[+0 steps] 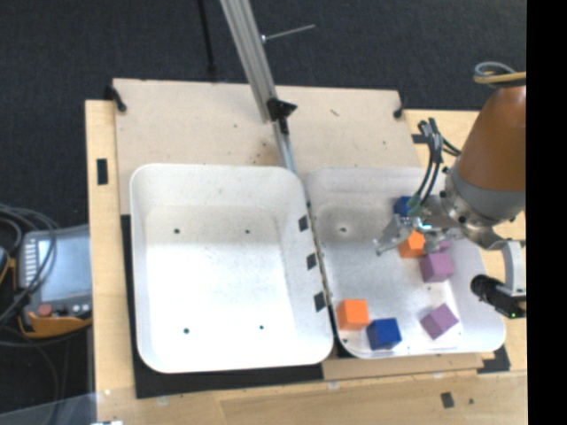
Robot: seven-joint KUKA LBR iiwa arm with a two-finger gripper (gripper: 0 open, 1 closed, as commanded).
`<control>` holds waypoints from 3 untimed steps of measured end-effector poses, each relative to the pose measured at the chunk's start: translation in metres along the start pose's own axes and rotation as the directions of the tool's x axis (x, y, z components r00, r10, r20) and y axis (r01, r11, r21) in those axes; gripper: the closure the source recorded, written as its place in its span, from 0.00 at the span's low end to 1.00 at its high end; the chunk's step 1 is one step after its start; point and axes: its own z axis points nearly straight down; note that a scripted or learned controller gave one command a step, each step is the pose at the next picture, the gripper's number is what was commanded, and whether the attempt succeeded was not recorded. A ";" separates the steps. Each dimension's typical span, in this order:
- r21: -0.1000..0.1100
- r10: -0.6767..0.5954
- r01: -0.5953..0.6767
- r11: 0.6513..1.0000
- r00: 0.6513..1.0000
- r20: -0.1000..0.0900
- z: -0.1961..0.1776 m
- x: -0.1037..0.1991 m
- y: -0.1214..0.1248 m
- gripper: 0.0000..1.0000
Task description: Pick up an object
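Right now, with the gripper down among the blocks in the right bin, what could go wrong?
The gripper sits over an orange block crowded by a purple block and a blue one; it could nudge a neighbour or close on two. I cannot tell if anything is gripped, so lifting may come up empty.

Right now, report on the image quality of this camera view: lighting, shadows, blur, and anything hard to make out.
Camera view: lighting is even and soft, with only faint shadows under the small orange cube and the blue cube in the right white bin; no strong glare on the left white bin; the whole picture is slightly soft, and the two-finger gripper is a blurry tangle against the small blocks there.
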 end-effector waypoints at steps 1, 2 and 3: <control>-0.006 0.002 -0.002 1.000 1.000 0.001 -0.002 0.000 0.001 0.00; 0.000 0.003 -0.003 1.000 1.000 0.002 0.041 0.001 -0.003 0.00; 0.000 0.004 -0.004 1.000 1.000 0.002 0.084 -0.002 -0.001 0.00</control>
